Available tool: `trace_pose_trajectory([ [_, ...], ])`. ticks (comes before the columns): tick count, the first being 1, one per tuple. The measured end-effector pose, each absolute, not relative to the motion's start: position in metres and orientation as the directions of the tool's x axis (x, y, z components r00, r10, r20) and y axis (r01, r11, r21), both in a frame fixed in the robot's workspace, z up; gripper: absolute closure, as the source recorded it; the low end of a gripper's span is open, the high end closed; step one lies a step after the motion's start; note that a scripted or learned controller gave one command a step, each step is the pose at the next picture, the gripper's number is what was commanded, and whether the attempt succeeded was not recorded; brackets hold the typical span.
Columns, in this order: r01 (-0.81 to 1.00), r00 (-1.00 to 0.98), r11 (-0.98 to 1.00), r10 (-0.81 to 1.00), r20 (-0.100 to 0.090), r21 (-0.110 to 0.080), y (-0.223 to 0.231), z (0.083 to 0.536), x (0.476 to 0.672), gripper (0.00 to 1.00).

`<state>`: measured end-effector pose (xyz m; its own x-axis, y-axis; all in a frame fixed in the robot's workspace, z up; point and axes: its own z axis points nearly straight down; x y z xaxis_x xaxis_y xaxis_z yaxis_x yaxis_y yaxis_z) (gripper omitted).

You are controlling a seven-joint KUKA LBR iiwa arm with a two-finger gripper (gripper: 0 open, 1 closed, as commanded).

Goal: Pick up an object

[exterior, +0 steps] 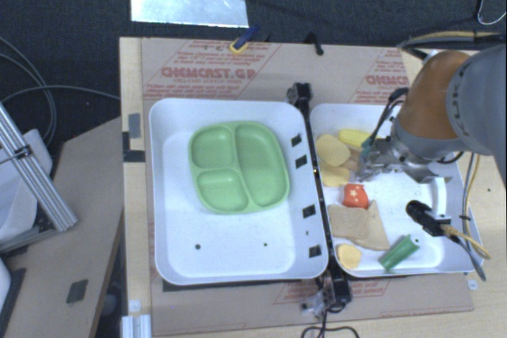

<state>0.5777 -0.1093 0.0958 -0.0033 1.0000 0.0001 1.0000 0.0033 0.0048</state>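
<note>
My gripper (367, 168) hangs low in the right bin (455, 261), over its left half. Several toy foods lie around it. A pale yellow piece (333, 149) and a bright yellow one (354, 138) sit just left of and behind the gripper. Another pale piece (336, 177) lies to its lower left. A red and orange piece (356, 195) rests directly in front of the gripper, very close to it. Nearer the front lie a tan slice (361, 225), a small yellow round (348, 255) and a green stick (398, 252).
The left bin (178, 249) holds a green divided plate (238, 167). A black divider rail (310, 170) runs between the two bins. The arm's grey body and orange band (444, 107) cover the right bin's back right part.
</note>
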Motion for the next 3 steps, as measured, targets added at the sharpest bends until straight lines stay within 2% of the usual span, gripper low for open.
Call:
trace_pose_trajectory([
  [1,1.0,-0.012,0.012,1.0,0.004,0.007,-0.016,0.19,0.542,1.0],
  [2,1.0,-0.011,0.011,1.0,0.004,0.0,0.044,0.184,0.53,1.0],
  [3,1.0,0.0,0.0,1.0,0.001,-0.001,0.035,0.184,0.5,1.0],
])
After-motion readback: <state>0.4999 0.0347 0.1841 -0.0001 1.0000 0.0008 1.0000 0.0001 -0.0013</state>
